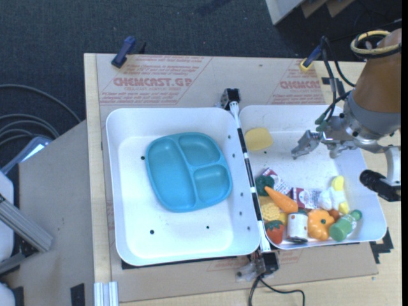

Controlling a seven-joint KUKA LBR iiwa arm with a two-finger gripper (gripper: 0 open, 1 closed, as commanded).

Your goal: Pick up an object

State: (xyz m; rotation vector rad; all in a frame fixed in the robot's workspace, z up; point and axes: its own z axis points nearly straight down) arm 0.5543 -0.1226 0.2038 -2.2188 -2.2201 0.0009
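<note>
Jaws (pixel 317 142) hang over my right bin (pixel 373 199), their spread I cannot tell; nothing gripped, toy pile (pixel 306 212) untouched, pickup unstarted.

Both white bins (pixel 121 190) smooth plastic, slight sheen. Blue divided plate (pixel 189 171) in left bin: glossy moulded plastic. Toy carrot (pixel 281 199) and other toy food, lower right: shiny plastic. Bench board (pixel 159 81) matt, brown paper-like film with red print. Floor, upper left: dark rough carpet. Gripper (pixel 319 142) dull grey metal.
</note>
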